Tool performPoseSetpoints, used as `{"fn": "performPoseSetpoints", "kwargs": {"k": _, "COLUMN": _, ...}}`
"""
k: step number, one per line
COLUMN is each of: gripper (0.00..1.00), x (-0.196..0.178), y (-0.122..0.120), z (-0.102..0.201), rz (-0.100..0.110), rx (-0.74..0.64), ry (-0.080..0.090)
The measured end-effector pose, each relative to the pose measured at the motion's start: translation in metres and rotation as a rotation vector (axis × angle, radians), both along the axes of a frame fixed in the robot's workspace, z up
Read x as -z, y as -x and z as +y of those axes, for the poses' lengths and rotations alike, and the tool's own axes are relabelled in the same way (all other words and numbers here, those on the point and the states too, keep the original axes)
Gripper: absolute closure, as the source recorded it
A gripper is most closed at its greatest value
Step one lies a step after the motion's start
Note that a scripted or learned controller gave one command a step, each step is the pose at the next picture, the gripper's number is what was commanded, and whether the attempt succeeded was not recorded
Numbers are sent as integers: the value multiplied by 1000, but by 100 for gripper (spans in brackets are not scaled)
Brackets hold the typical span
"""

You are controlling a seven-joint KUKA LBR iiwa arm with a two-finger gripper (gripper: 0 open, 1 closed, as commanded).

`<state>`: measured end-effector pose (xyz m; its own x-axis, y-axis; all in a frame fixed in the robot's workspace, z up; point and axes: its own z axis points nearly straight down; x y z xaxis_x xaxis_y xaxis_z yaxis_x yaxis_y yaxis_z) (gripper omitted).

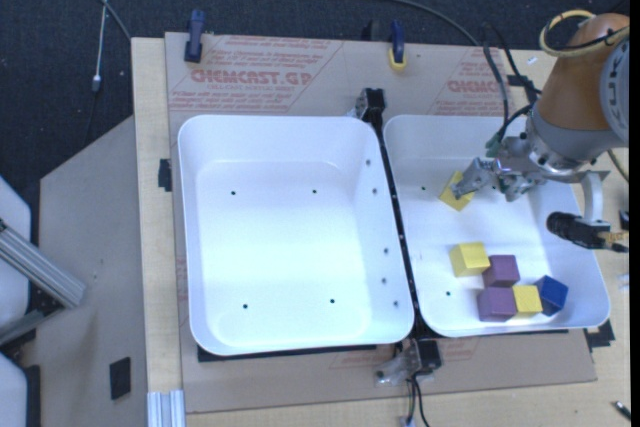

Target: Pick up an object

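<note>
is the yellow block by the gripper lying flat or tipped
Tipped. The yellow block sits at a slant in the right bin, at the gripper, unlike the blocks lying flat near the front.

Red print is seen on the brown cardboard sheet under the bins, upper centre of the frame. It is read, uncertainly, as "GIEMCAST G.P". Smaller lines beneath, and a repeat at upper right, are illegible.

Right bin: gripper clamped on a yellow block, tilted, upper left area. Near the front wall, clustered: another yellow block, two purple ones, a small yellow cube, a blue one. Left bin alongside.
</note>
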<state>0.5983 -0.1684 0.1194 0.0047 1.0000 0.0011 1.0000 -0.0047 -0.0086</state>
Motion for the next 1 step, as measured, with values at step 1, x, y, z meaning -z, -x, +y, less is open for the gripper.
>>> {"fn": "performPoseSetpoints", "kwargs": {"k": 1, "gripper": 0, "x": 33, "y": 31, "z": 18, "rz": -5, "rx": -5, "ry": 0}}
